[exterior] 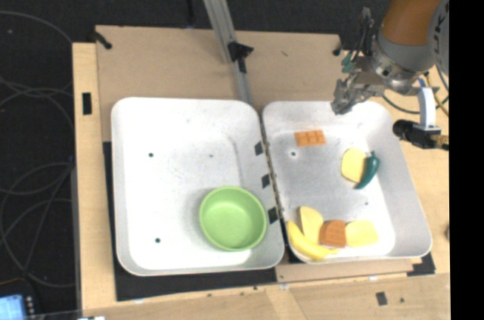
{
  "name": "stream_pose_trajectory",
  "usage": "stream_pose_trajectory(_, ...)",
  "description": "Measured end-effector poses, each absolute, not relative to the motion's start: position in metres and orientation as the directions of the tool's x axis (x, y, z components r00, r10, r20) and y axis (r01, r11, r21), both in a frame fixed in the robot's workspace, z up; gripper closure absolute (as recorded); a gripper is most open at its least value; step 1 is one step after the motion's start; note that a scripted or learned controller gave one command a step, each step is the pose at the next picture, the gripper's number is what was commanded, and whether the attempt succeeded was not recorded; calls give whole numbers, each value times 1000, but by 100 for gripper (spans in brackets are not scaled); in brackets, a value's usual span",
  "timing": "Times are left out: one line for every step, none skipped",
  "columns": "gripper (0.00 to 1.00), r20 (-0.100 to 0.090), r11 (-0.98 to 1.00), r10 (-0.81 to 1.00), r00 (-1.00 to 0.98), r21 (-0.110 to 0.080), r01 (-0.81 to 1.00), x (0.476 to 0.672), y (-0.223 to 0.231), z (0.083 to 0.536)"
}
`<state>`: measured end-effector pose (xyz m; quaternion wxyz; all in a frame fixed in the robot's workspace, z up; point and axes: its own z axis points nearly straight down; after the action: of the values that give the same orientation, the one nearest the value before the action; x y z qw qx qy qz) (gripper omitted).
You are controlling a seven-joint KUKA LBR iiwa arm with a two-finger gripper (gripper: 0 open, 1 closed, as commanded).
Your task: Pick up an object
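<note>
My gripper [342, 104] hangs over the far edge of the right bin [408, 182], with nothing seen between its fingers. An orange waffle piece [309, 138] lies just below and left of it. A yellow piece with a green stem-like part [358, 166] rests mid-bin. At the near edge lie a banana [305, 244], a brown-orange block [332, 233] and a yellow piece [361, 234]. A green bowl [232, 217] sits in the left bin [151, 160] at its near right.
A slanted metal pole [215, 4] rises behind the bins. A black fitting [412, 132] sits at the right bin's right rim. The bins rest on a tan board [151, 61].
</note>
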<state>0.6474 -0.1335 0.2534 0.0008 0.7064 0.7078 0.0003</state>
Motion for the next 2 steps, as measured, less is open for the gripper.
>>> stream_pose_trajectory(100, 1, 7, 1000, -7, 1, 1000, 649, -74, 257)
stream_pose_trajectory(100, 1, 6, 1000, -6, -1, 1000, 649, -30, 255)
